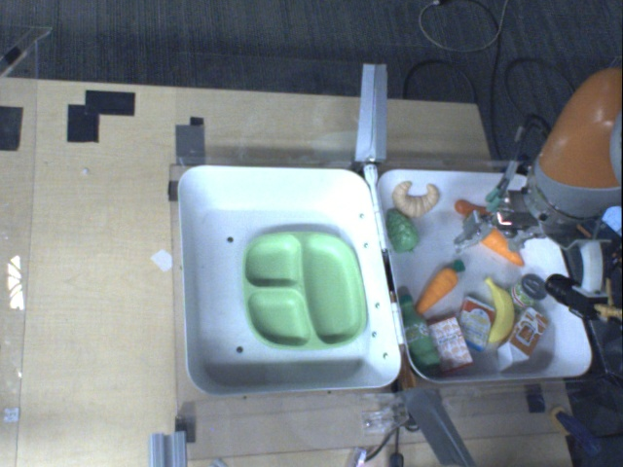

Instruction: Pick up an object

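The claw (pixel 484 224) is seen low in the right bin (pixel 581 363), near its far edge, beside a carrot (pixel 502 247); whether it is apart or together cannot be told. Nothing is seen held. The approach is judged under way; next, a closing on that carrot is called for, then a lift
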You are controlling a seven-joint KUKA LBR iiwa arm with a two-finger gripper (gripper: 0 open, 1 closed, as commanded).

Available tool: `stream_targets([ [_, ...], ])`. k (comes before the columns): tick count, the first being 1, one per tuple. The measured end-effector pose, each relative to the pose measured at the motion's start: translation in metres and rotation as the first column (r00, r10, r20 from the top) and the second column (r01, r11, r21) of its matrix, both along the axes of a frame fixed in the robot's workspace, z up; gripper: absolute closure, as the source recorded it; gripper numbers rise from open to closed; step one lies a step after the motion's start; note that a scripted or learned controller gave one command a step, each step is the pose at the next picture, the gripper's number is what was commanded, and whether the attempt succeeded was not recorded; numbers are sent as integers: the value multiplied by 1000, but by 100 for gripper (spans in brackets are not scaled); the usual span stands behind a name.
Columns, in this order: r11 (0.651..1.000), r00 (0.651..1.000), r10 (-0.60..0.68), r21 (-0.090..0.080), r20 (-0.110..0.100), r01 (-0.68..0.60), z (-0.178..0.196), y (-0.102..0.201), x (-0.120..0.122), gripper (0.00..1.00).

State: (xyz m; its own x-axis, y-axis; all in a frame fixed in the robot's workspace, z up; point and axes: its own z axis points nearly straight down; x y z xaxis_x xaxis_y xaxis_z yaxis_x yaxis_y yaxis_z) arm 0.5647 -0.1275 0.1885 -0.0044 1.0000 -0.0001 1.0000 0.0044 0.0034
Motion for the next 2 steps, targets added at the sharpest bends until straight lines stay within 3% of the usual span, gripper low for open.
stream_targets([
  [1,997,997,-81,5,-1,81,-94,-25,39,0],
  [2,997,997,-80,2,6,80,-83,-25,41,100],
])
